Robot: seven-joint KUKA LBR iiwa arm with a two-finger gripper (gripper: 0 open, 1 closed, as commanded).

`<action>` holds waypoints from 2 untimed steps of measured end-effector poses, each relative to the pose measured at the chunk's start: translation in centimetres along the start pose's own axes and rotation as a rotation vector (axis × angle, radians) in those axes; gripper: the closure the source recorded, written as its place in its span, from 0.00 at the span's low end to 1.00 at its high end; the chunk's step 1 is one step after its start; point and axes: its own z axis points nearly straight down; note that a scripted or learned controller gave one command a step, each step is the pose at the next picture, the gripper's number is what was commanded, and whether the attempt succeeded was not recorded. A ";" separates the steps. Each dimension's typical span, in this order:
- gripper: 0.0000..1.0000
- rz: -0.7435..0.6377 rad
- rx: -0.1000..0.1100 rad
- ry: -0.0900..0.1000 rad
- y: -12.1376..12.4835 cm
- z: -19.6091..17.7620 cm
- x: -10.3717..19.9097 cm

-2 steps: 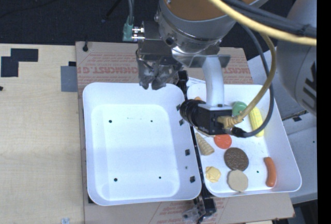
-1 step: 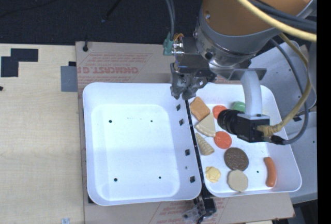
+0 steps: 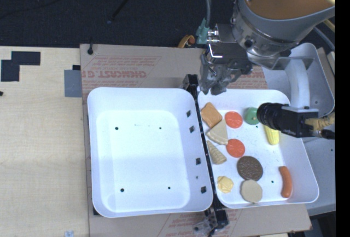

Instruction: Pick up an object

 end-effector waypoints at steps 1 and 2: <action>1.00 0.004 0.005 -0.002 2.5 1.5 -6.2; 1.00 0.011 0.008 -0.003 1.3 7.9 -18.8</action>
